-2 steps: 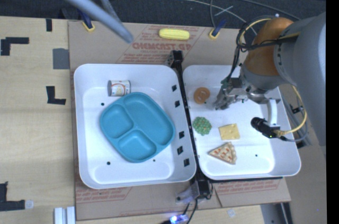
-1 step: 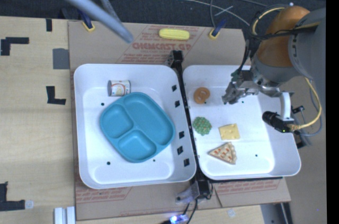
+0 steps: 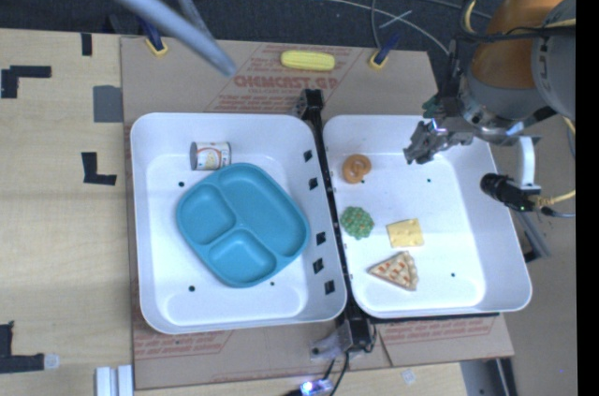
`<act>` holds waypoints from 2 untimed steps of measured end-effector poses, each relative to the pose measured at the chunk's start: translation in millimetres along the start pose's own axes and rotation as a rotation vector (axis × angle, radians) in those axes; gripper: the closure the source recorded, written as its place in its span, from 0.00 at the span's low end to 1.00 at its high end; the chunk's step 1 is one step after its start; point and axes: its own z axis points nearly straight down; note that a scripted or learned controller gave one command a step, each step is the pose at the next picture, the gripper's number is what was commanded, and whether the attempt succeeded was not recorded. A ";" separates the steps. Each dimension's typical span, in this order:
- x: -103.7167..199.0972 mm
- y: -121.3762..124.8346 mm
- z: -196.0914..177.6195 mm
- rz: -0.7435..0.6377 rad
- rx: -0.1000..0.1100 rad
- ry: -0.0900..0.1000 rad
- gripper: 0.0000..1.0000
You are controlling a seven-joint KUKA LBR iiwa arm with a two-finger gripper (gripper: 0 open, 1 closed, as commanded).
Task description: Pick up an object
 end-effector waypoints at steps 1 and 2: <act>6.5 7.5 -47.5 0.000 0.001 0.000 1.00; 6.5 8.1 -79.6 0.001 0.004 0.001 1.00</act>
